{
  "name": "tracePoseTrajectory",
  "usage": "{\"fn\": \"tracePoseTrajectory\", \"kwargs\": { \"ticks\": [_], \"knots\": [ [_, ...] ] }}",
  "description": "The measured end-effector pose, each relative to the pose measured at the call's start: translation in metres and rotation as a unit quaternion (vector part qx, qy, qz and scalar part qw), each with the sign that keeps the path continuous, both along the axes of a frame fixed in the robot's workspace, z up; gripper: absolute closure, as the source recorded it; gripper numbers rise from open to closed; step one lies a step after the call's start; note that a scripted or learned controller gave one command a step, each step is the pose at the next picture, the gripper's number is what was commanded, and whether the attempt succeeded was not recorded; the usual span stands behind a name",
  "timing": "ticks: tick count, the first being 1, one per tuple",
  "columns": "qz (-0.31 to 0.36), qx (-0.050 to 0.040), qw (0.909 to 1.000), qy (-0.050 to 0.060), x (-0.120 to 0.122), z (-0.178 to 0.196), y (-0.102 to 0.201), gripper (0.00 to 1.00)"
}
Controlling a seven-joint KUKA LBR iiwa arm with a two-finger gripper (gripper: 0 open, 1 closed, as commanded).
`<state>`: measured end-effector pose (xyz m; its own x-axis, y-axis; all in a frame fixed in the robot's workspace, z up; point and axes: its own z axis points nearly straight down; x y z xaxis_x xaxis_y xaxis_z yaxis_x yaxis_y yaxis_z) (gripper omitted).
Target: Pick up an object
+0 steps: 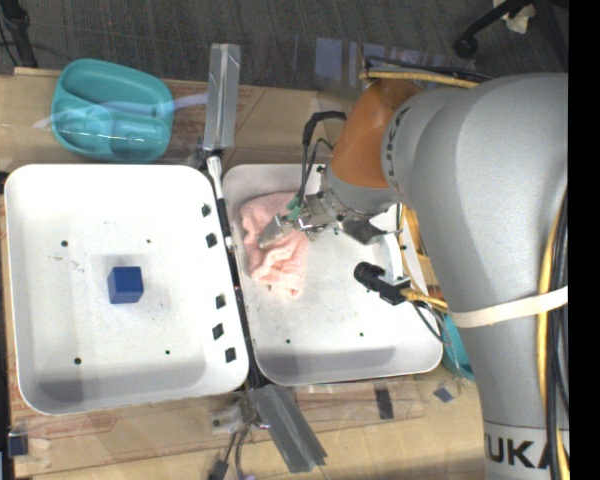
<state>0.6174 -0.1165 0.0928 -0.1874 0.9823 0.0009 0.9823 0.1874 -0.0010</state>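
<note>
Nearest the camera, in front of the pink cloth (280,258), lay the bare white floor of the right bin (330,323), the bin that held the cloth. To the view's left of the cloth, across the dividing wall and slightly nearer, a small blue cube (126,283) sat alone on the floor of the left bin (110,218), well apart from the cloth.

The cloth itself lay crumpled in the far left part of the right bin, close to the dividing wall. The gripper (277,232) was down at the upper middle of the cloth, its tip at or against the folds. Whether it was open or closed, and whether it had any cloth in its grasp, could not be told from this angle.

From the cloth the grey arm (480,188) ran off to the view's right, with its orange band (365,148) just beyond and right of the cloth.

Farther back, directly beyond the cloth's left edge, a grey metal bar (223,88) stood on the wooden bench (275,108). Beyond and well to the left of the cloth, a teal plastic container (110,108) rested on the bench behind the left bin. Farthest off was dark carpet (180,8).
</note>
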Motion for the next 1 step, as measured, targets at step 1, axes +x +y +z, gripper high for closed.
{"fn": "tracePoseTrajectory", "kwargs": {
  "ticks": [1],
  "knots": [
    [0.0,0.0001,1.0,0.0,0.0,0.0,0.0,0.0]
  ]
}}
